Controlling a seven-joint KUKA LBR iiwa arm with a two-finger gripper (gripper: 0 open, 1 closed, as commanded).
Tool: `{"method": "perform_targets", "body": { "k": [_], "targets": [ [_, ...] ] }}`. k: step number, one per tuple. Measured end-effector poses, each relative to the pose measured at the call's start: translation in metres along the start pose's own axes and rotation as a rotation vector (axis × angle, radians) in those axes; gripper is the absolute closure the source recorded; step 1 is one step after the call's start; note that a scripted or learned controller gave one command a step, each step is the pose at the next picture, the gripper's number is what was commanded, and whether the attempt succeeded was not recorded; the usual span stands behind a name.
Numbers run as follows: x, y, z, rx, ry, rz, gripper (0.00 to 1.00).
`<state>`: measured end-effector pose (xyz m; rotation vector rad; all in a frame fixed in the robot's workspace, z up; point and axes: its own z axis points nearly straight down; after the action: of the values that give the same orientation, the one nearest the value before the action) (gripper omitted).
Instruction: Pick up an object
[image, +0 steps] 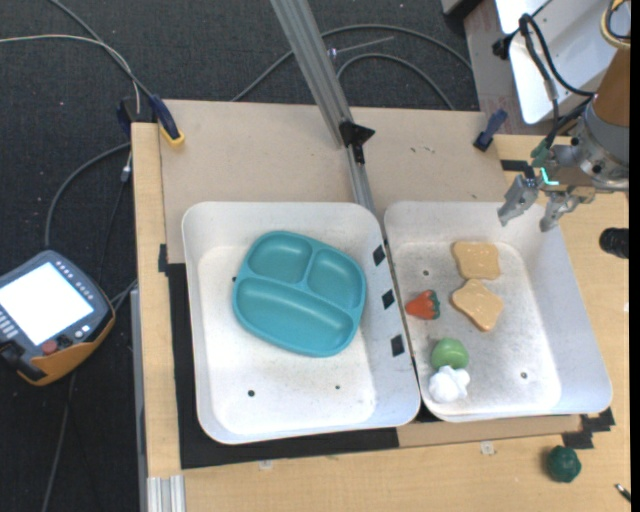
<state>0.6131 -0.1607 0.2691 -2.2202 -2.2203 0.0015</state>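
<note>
In the right bin (560, 300) lie two tan toast pieces, one further back (476, 259) and one nearer (477, 303). A red strawberry-like toy (424, 305) sits by the bin's left wall, with a green round toy (450, 353) and a white lumpy toy (449, 384) nearer the front. My gripper (533, 209) hangs above the right bin's back edge, open, with nothing between its fingers. It is up and to the right of the toast pieces.
The left bin (215, 400) holds a teal divided plate (298, 292). A metal pole (320, 70) slants across the back of the bench. A dark green toy (563, 463) lies off the bins at the front right. A tablet-like device (45, 315) rests on the floor at left.
</note>
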Motion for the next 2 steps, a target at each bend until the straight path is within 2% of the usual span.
{"method": "perform_targets", "body": {
  "k": [1, 2],
  "targets": [
    [0.000, 0.000, -0.001, -0.002, 0.000, -0.001, 0.00],
    [0.002, 0.007, 0.043, 0.002, 0.000, -0.001, 0.00]
  ]
}}
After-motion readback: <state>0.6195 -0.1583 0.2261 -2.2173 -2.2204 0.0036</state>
